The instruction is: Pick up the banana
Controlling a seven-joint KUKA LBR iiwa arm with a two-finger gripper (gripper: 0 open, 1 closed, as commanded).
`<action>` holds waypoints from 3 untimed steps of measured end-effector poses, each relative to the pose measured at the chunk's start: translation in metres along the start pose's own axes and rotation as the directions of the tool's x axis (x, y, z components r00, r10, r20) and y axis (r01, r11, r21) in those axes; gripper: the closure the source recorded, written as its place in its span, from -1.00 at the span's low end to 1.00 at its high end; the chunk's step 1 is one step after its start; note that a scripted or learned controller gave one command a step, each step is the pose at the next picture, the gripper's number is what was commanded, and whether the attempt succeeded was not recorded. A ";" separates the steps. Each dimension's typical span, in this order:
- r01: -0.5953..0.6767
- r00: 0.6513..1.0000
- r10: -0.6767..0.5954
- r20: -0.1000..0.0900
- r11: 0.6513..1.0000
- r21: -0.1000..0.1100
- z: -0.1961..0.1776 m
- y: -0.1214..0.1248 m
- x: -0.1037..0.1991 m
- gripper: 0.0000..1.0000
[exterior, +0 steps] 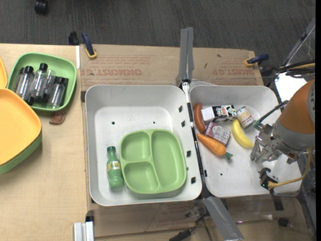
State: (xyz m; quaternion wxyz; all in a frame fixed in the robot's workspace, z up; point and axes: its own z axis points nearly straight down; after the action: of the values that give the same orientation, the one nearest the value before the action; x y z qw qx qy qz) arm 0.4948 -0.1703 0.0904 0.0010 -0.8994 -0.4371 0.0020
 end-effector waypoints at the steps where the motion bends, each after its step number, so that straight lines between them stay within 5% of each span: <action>1: 0.019 1.000 -0.019 0.001 1.000 -0.001 -0.124 0.049 0.027 1.00; 2: -0.190 0.982 0.190 0.001 0.982 0.002 -0.020 0.066 -0.005 1.00; 3: -0.265 0.964 0.265 0.000 0.964 0.002 -0.005 0.004 -0.031 1.00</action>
State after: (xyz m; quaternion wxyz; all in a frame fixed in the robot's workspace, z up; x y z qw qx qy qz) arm 0.4789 -0.1977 0.0958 0.0018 -0.9497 -0.3131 0.0022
